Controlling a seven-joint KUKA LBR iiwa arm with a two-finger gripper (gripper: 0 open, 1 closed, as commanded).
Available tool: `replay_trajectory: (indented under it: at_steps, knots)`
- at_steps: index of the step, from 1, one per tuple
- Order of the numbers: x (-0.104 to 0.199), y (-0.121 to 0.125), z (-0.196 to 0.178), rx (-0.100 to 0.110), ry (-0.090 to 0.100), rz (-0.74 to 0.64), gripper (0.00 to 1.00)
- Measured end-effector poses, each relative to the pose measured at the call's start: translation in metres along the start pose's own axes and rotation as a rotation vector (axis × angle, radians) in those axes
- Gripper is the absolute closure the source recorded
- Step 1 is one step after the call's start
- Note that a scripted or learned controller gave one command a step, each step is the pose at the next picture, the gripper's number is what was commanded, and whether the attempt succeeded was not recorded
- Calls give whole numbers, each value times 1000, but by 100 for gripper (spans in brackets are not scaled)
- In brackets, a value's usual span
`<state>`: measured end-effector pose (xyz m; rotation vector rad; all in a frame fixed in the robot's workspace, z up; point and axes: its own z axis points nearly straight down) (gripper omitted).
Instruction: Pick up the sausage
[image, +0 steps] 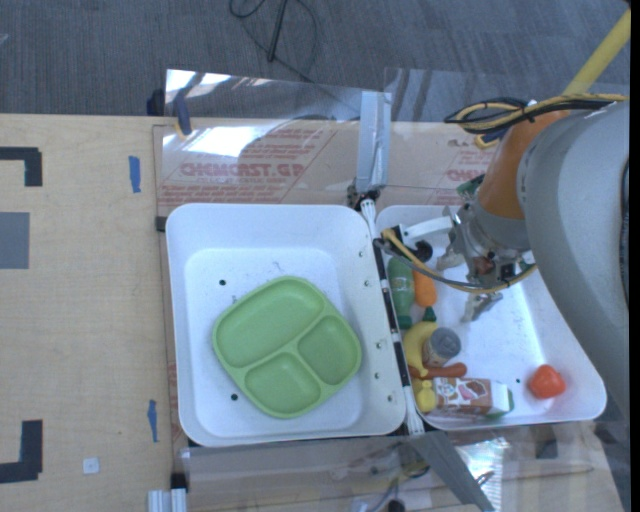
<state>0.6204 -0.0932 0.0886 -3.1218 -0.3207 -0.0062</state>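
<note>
The sausage (444, 371) is a small reddish-brown link lying flat near the front left of the right bin (575, 350). It rests just above a printed carton (470, 395) and below a grey can (442, 345). My gripper (484, 303) hangs low over the middle of the right bin, up and to the right of the sausage and apart from it. Nothing shows in its grasp. The grey arm with its orange band (510, 170) covers the bin's far right part.
The left bin (200, 240) holds a green divided plate (287, 346). Along the right bin's left wall lie a green bottle (401, 285), an orange carrot piece (426, 290) and a yellow banana (417, 340). A red-orange tomato (546, 381) sits at the front right.
</note>
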Motion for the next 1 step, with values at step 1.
replay_trajectory:
  at_steps: [1]
  knots:
    - [26, 10, 1, -2, 0, -25, 0]
